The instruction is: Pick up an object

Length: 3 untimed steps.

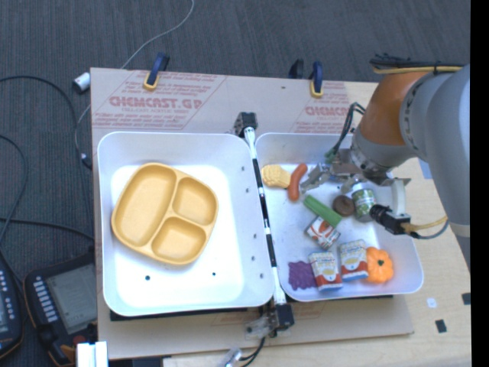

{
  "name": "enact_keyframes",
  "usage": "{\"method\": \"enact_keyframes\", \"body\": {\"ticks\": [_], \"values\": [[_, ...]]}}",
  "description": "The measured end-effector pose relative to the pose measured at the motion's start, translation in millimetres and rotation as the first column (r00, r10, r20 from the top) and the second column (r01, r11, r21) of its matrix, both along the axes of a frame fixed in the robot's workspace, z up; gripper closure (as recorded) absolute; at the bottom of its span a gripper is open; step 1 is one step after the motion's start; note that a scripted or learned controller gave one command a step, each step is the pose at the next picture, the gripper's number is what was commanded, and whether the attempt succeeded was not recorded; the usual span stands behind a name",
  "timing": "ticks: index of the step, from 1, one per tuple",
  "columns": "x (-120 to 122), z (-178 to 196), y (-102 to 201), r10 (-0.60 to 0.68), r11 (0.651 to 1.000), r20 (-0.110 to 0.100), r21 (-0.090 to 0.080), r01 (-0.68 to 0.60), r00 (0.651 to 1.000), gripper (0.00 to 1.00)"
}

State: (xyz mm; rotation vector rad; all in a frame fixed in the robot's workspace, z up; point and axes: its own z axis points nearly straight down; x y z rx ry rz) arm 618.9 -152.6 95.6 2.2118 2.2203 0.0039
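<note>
Two shallow white bins sit side by side on a pale board printed with red lettering, held at its far edge by a blue clamp (158, 67) and a second clamp (316, 81). Dark grey carpet surrounds the board, with loose cables trailing over it at the left. The left bin (122, 281) holds a yellow divided plate (165, 213). The right bin (409, 270) holds the small objects: a yellow corn piece (276, 177), a red sausage (296, 182), a green stick (322, 209), a small can (324, 232), two little cartons (338, 265), a purple piece (301, 274) and an orange pumpkin (379, 264). The gripper (315, 176) hangs low over this bin beside the sausage, its fingers spread apart with nothing between them.
</note>
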Motion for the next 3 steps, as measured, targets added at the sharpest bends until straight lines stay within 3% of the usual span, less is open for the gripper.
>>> {"method": "enact_keyframes", "body": {"ticks": [1,2,3], "values": [[0,7,1,0.002,1.0,-0.003,0.0,-0.002,1.0,1.0],[0,7,1,0.002,1.0,-0.003,0.001,-0.002,1.0,0.0],[-12,-8,47,-0.003,1.0,0.001,-0.003,0.003,1.0,0.0]]}}
